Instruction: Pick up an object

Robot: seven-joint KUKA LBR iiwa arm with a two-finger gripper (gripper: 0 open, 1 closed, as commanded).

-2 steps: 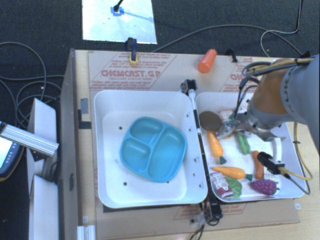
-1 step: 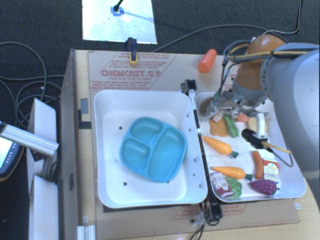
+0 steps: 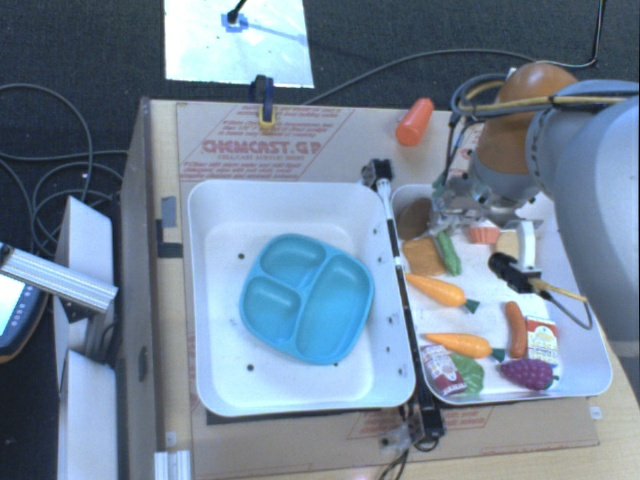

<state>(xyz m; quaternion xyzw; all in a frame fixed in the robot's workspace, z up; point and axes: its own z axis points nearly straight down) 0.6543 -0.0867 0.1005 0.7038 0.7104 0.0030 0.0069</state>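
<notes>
The gripper hung over the right bin's far left corner, above the green pickle; couldn't tell its grip state; blue plate sat mid left bin, probably the drop spot.

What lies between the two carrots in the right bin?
In the camera view, only bare white bin floor separates the upper carrot from the lower carrot. The sausage lies off to their right, not between them.

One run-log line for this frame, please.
arm: over right bin far end | gripper: near green pickle, fingers unclear | blue plate: left bin
</notes>
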